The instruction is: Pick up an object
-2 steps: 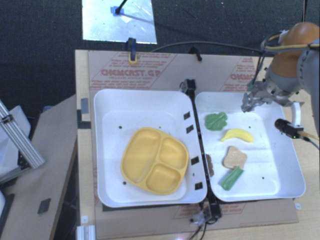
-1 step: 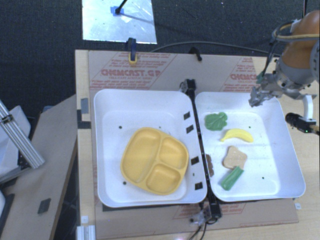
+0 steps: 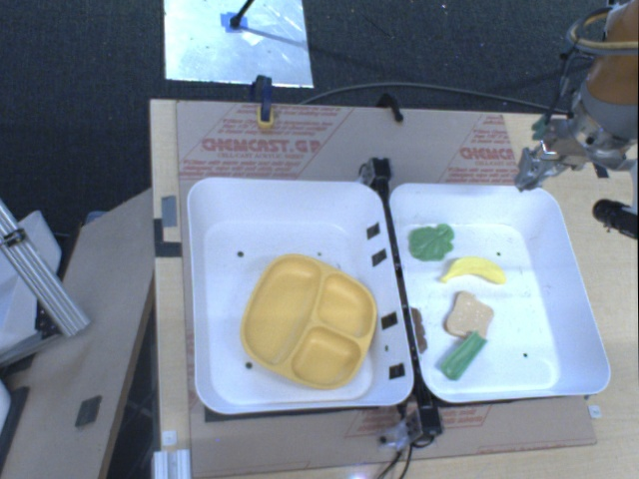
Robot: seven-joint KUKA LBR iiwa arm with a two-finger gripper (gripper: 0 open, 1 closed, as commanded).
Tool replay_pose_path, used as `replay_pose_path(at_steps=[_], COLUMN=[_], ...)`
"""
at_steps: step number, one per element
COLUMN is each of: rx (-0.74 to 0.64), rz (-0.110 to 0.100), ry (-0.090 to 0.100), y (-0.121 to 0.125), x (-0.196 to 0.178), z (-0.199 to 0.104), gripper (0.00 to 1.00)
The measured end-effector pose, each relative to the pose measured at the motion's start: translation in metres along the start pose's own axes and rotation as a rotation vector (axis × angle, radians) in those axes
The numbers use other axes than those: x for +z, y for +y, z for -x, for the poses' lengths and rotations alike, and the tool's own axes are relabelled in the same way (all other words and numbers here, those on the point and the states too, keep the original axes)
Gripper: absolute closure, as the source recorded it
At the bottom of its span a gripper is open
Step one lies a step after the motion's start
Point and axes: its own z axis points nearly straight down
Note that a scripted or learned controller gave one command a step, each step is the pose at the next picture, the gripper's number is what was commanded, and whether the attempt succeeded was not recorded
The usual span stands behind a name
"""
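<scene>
1. Camera view: gripper point(image 3: 527, 171) above the right bin's point(image 3: 574, 267) far rim; grasp state cannot be told.
2. Right bin: green leaf point(image 3: 431, 240), yellow banana point(image 3: 473, 269), tan bread slice point(image 3: 467, 315), green cylinder point(image 3: 463, 355).
3. Left bin point(image 3: 230, 218): 1 yellow divided tray point(image 3: 309, 319).

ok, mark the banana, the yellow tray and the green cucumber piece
banana point(image 3: 473, 270), camera view, middle of its curve
yellow tray point(image 3: 285, 299), camera view, floor of its large compartment
green cucumber piece point(image 3: 463, 355), camera view, middle of its length

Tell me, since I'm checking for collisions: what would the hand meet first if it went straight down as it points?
Probably the top-right rim of the shallow white right bin; the hand hangs roughly above it, though depth is unclear.
</scene>
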Motion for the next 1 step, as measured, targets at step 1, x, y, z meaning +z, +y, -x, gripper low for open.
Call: replay_pose_path(at_steps=[1], rx=[-0.001], rz=[-0.002], ry=[0.001], y=[0.0016], x=[-0.0417], z=[0.0002], gripper=[1.0])
